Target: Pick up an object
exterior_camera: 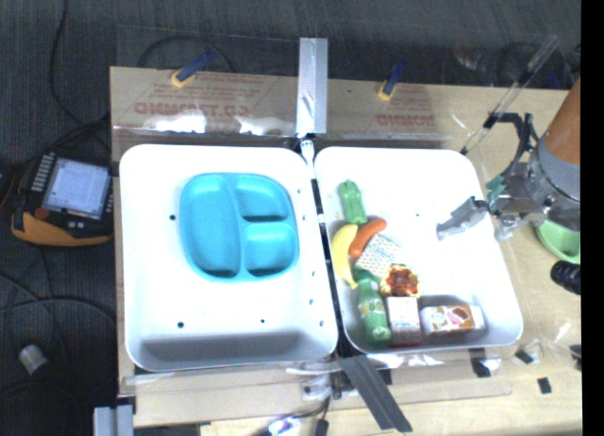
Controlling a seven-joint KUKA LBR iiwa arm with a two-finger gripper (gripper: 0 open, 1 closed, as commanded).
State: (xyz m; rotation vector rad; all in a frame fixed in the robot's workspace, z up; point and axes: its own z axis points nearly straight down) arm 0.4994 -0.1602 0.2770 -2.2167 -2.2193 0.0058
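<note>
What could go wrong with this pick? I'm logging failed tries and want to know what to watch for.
1. The items in the right bin are packed tight: banana, carrot and green bottle touch or overlap, so a grasp may catch two or slip off.
2. The small box lies against the bin's near wall, leaving little room for a finger.
3. The pincer sits over bare floor, apart from the pile, so closing here would likely grab nothing.

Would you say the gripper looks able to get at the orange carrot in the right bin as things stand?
Probably yes. The gripper hangs over bare floor in the right bin, and nothing stands between it and the carrot, which lies on top of the pile. The banana and green bottle crowd it closely, though.
</note>
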